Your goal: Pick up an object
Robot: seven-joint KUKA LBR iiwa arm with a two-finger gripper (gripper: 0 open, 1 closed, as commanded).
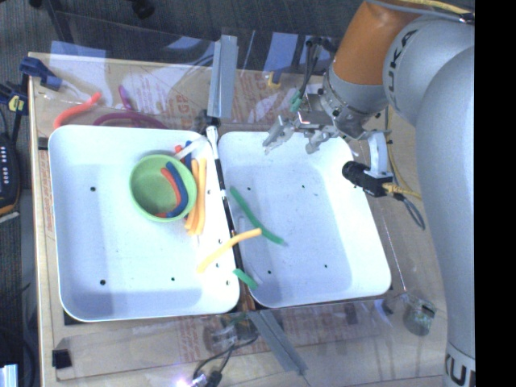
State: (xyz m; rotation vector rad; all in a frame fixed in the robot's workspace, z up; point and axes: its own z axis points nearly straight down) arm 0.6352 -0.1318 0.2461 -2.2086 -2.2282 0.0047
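Note:
My gripper (294, 138) hangs over the back edge of the right bin (355, 240), its two fingers spread apart with nothing between them. A long green strip (255, 214) lies in the right bin near its left side, well in front of the gripper. A yellow strip (230, 247) lies across the divide between the two bins. A small green piece (245, 278) sits at the right bin's front left corner. In the left bin (97, 248) a green bowl (161, 186) holds red and blue curved pieces, with orange and yellow strips (196, 197) beside it.
A metal post (221, 75) stands behind the gap between the bins. Red and orange tubing (121, 119) lies on the bench behind the left bin. A black fitting with cable (364, 177) hangs off the arm over the right bin's right edge.

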